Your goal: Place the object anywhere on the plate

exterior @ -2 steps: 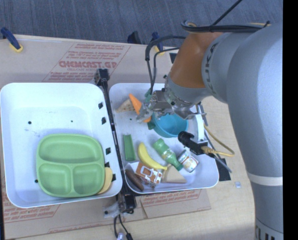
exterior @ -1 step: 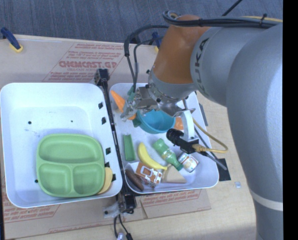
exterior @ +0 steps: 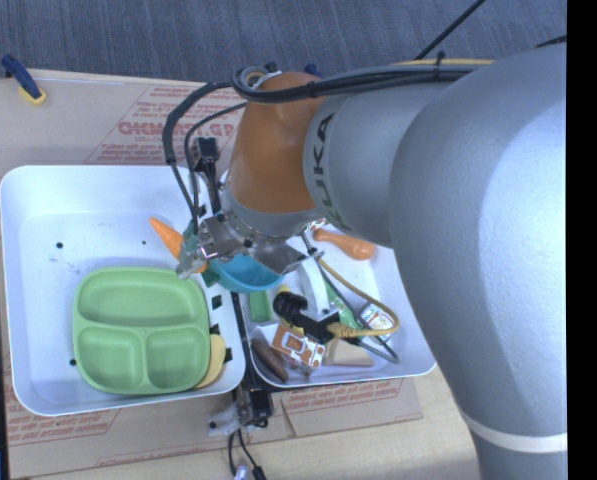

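Observation:
A green plate with three compartments lies in the left bin, near its front. My gripper hangs just past the plate's far right corner, over the divide between the bins. An orange carrot-shaped toy with a green top points up and left from the gripper, right against it. Whether it is held I cannot tell. A light blue bowl-like piece sits directly right of the gripper, under the wrist.
A yellow flat thing pokes out from under the plate's right edge. The right bin holds several small items: an orange piece, a green block, a brown stick, a printed card. The arm covers much of that bin.

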